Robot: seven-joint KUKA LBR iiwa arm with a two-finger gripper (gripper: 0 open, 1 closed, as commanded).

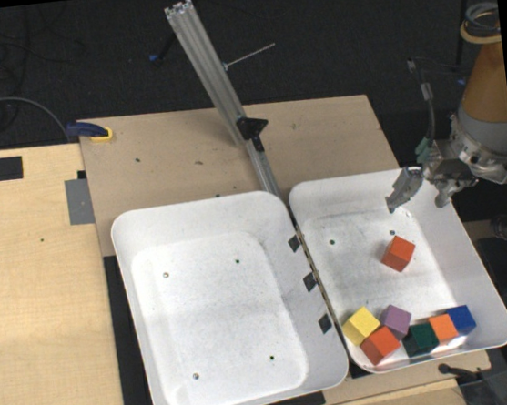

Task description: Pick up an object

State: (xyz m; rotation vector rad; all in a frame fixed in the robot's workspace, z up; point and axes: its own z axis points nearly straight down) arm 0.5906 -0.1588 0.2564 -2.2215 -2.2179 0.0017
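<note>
On the far left, the tabletop is light wood with a few black shapes stuck on it. A small blue and yellow clamp sits at the back edge of the wood.

Next comes the left bin. It is white and shallow, with a few tiny dark dots on its floor.

A long silver metal bar leans up from between the two bins toward the back. Three small black clips sit along the line where the bins meet.

The right bin has all the blocks in it. A red block sits alone near the middle of the bin, tilted a bit. The other blocks are bunched up in the front corner. There is a yellow block, and an orange-red block just in front of it, touching. A purple block is next to the yellow one. Then come a green block, an orange block and a blue block, all in a row along the front wall.

The hand hangs over the back right part of the right bin. Its two fingers are spread apart and nothing is between them. It is up and to the right of the lone red block, not touching it. The grey arm with its orange band reaches in from the right.
</note>
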